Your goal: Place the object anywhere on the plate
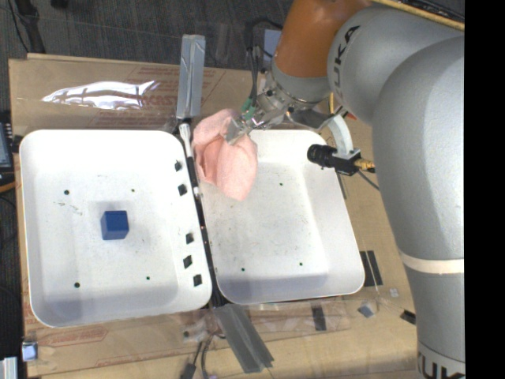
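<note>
Near edge first: grey tape (246, 339) sticks out from under the 2 bins, prob. to keep them from sliding on the tabletop (95, 81).

Left bin (47, 290): a small blue cube (115, 224) sits flat on the floor, left of middle, well apart from the arm. Nobody is touching it.

Right bin (339, 267): near part is bare, just some dark specks.

Farther back, at the far left corner of the right bin, a pink cloth (226, 157) hangs in a soft bunch. Its top is pinched in the jaws (241, 126), w/ the rest drooping down over the bin floor, right beside the wall between the bins. It looks lifted, not lying flat, since it folds down from one spot.

The arm (410, 117) comes in from the right and tips down to that corner, so the jaws can grip the cloth from above.

I can't pick out a plate, so where the cloth should go is hard to say. Task looks not done yet.

Far back: shiny plastic (99, 94) on the tabletop.
</note>
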`<state>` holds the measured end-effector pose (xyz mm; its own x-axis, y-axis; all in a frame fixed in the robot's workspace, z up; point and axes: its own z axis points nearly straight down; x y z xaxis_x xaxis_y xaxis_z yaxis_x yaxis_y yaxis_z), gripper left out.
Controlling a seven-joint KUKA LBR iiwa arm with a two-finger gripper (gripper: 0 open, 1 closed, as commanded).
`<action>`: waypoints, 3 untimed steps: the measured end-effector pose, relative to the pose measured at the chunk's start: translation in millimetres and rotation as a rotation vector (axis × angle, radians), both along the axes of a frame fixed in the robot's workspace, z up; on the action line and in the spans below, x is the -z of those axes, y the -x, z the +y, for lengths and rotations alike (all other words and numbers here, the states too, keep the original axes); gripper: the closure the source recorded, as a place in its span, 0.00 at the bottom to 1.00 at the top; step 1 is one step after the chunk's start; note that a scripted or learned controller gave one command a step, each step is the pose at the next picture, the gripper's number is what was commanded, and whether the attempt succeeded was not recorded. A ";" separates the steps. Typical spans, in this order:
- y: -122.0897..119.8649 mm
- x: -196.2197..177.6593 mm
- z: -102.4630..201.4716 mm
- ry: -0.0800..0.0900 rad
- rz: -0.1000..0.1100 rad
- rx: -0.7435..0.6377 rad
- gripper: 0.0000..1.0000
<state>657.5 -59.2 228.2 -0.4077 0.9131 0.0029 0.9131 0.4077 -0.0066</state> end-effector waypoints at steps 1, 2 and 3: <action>22.2 7.3 40.8 -0.003 0.003 -0.404 1.00; 40.2 17.5 88.5 -0.006 0.003 -0.808 1.00; 47.6 20.8 139.7 -0.008 0.001 -1.152 1.00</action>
